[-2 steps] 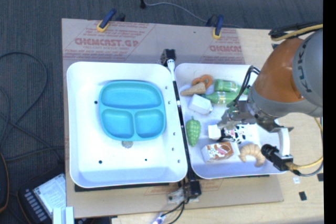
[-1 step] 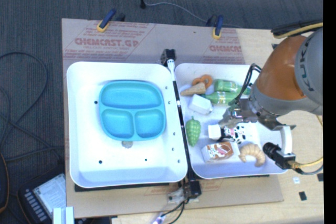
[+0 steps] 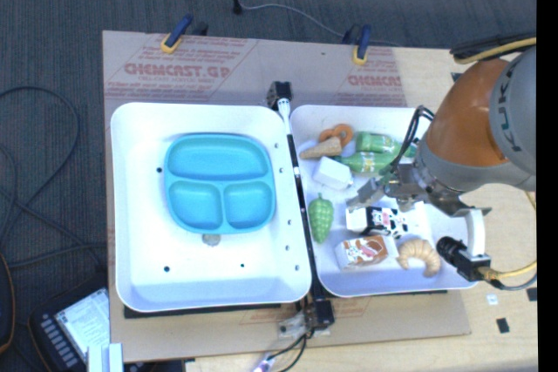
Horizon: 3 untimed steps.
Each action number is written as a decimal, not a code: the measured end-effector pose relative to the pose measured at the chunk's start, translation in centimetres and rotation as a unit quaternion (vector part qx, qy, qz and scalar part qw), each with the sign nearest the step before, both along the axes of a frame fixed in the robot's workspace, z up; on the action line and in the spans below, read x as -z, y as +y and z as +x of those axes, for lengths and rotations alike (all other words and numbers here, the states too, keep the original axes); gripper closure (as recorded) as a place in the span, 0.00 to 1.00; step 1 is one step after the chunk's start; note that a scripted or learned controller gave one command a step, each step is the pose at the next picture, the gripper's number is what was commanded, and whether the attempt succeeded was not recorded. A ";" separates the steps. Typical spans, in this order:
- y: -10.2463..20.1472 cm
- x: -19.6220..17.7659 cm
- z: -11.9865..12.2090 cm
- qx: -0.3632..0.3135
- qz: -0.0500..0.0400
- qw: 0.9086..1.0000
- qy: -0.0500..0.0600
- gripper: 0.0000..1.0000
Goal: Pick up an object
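Grey arm bent low over right bin, claw above toys; claw's state unclear

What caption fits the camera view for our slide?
Grey-and-orange KUKA arm reaches over the right white bin of toy foods; a blue three-compartment plastic tray sits in the left white bin.

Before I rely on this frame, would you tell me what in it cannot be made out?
- Hand, camera view: the arm's wrist covers it, so its finger state is unreadable.
- Black-and-white item, camera view: the arm overlaps its top edge; contact cannot be judged.
- Green packet, camera view: its right end runs under the arm.
- Small thing below the blue tray, camera view: too small to identify.
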State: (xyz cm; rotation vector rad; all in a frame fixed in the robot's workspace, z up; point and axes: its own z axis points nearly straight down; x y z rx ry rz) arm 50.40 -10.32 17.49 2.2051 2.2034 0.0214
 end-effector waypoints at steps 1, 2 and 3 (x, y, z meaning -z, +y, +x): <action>0.0 6.0 -0.9 0.000 -0.002 1.000 -0.001 0.00; 0.1 4.7 -0.7 0.000 0.001 1.000 -0.001 1.00; 0.1 3.7 -0.6 0.000 0.001 1.000 -0.001 1.00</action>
